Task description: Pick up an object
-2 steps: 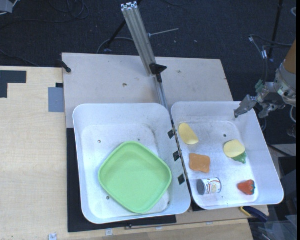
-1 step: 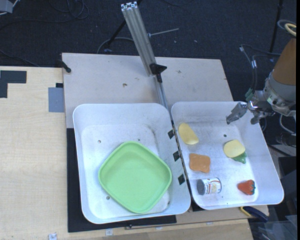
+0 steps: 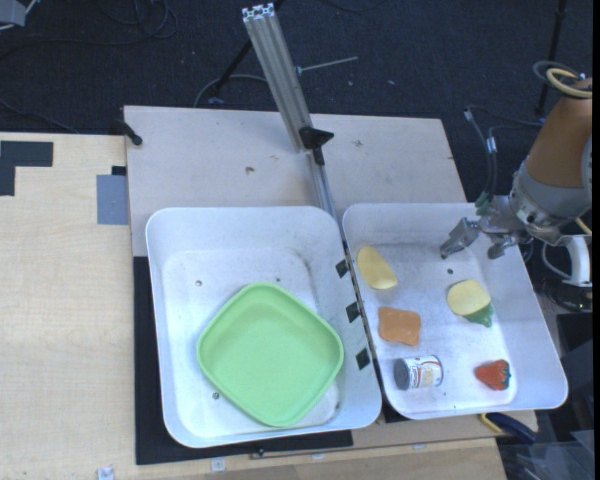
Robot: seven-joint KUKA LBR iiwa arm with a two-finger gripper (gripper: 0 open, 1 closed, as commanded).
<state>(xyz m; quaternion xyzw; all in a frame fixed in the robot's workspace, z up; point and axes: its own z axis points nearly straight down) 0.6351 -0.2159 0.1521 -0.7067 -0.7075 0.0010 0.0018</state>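
cam: fixed overhead | slanted down | both bins [image 3: 160, 268] framed | mid-range

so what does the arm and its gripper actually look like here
The arm has an orange-tan band above a grey metallic wrist. The gripper is a small grey two-finger unit with thin, dark-tipped fingers. A pale looped cable sits at the top of the arm, and a dark cable runs beside it.

Green plate [image 3: 270, 353]; yellow lemon [image 3: 376, 269]; orange block [image 3: 399, 325]; red strawberry [image 3: 493, 374]; white bins [image 3: 170, 268]

The arm [image 3: 558, 158] slants in from the right, tool [image 3: 477, 240] spread open.
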